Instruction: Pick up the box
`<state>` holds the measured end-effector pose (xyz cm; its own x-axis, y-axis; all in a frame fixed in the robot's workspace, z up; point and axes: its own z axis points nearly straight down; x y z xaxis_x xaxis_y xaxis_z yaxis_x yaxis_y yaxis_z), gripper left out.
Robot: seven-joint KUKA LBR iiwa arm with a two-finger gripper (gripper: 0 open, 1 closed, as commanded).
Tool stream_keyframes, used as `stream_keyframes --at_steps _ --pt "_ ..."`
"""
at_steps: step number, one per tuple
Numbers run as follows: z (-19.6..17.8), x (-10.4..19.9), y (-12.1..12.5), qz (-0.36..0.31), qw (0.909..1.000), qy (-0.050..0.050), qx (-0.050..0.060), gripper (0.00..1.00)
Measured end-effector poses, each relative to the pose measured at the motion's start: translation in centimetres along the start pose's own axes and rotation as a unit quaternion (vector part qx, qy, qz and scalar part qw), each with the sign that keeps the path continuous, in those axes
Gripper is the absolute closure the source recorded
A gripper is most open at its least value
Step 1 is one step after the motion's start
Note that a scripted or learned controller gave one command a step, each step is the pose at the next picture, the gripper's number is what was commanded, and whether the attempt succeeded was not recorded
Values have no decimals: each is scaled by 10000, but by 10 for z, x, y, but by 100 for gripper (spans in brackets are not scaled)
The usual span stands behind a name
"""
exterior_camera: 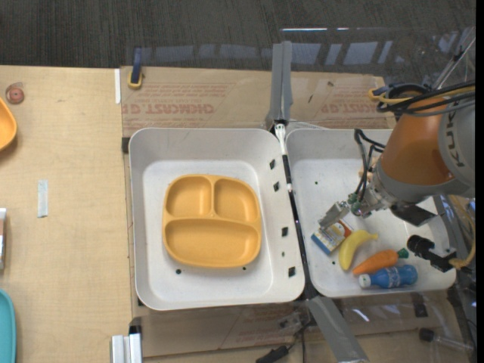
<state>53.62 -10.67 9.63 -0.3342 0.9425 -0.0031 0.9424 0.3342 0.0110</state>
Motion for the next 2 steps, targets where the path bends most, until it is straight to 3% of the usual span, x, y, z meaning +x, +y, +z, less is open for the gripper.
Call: stream_keyframes --at_steps 2 --pt "0 24 -48 -176 9998 -10 -11 0"
